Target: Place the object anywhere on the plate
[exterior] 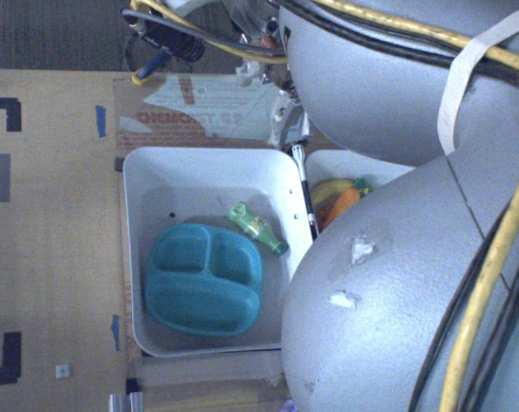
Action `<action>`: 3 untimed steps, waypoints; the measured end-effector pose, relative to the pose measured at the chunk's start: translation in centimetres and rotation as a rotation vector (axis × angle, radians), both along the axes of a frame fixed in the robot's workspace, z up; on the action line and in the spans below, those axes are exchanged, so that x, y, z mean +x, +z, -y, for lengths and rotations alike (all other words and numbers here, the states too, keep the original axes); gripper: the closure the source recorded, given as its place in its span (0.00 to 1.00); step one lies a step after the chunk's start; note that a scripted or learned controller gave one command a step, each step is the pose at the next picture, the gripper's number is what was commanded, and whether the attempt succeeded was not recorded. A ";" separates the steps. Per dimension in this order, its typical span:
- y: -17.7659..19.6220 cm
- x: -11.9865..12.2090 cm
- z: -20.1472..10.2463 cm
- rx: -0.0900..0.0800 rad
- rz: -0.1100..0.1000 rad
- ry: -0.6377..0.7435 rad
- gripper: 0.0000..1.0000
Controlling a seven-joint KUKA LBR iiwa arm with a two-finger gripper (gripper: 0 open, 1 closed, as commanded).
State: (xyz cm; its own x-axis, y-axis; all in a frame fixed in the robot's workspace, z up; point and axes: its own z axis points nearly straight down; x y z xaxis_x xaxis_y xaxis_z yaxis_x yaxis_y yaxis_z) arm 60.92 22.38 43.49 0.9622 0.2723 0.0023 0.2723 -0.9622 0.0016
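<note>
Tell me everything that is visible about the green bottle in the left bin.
The green bottle is small, translucent light green, and looks like plastic. It lies on its side on the white floor of the left bin, slanted, one end pointing to the upper left and the other to the lower right. It rests just beyond the upper right corner of the teal divided plate, close to it, not on it.

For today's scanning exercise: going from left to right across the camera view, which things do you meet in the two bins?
Teal plate → green bottle → yellow banana and orange carrot, both in the right bin.
</note>
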 end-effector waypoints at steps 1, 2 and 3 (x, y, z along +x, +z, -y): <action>0.0 0.0 0.0 0.000 0.000 0.000 0.00; 0.0 0.0 0.0 0.000 0.000 0.000 0.00; 0.0 -3.2 1.9 0.000 -0.004 0.061 0.00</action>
